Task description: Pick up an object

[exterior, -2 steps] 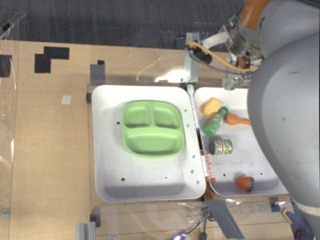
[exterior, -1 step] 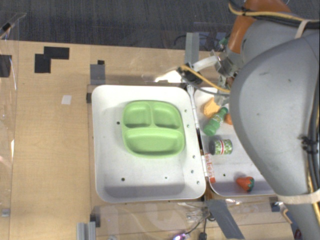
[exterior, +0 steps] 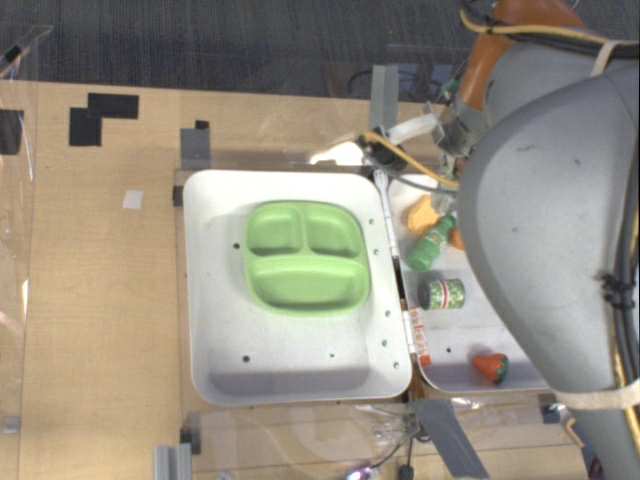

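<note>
The arm (exterior: 550,218) is a bulky, smooth, rounded casing in matte light grey, filling the right side. At the far end sits an orange band (exterior: 510,28), glossy and curved. Black and yellowish cables (exterior: 530,30) loop over the band. A pale strap (exterior: 600,400) rings the casing at its near end.

green divided tray (exterior: 304,256), left white bin (exterior: 215,368)
</note>
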`<action>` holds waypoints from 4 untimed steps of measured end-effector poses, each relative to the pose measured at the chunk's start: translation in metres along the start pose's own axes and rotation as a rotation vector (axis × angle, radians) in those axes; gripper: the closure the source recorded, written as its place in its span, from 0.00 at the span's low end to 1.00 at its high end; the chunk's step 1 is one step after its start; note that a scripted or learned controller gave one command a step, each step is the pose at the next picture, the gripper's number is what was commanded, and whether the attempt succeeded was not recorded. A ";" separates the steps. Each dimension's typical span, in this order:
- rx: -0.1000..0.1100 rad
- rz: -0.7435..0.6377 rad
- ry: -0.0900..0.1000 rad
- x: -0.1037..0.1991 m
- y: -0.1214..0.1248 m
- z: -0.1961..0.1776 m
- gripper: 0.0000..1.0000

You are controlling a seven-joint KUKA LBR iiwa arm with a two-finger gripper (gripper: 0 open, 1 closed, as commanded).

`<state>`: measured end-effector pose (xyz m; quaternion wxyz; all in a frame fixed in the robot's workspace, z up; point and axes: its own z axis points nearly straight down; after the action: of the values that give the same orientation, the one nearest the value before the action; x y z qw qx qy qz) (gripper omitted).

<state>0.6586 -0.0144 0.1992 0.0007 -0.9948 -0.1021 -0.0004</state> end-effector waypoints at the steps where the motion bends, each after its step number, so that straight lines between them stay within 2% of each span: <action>1: 0.000 -0.013 0.003 0.014 -0.052 -0.057 1.00; 2: 0.001 0.001 0.002 0.011 -0.059 -0.043 1.00; 3: -0.001 -0.049 -0.001 0.018 -0.059 0.015 1.00; 4: -0.002 -0.205 0.001 0.014 -0.065 -0.077 1.00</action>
<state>0.6592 0.0515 0.2767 -0.0001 -0.9791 -0.2034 -0.0012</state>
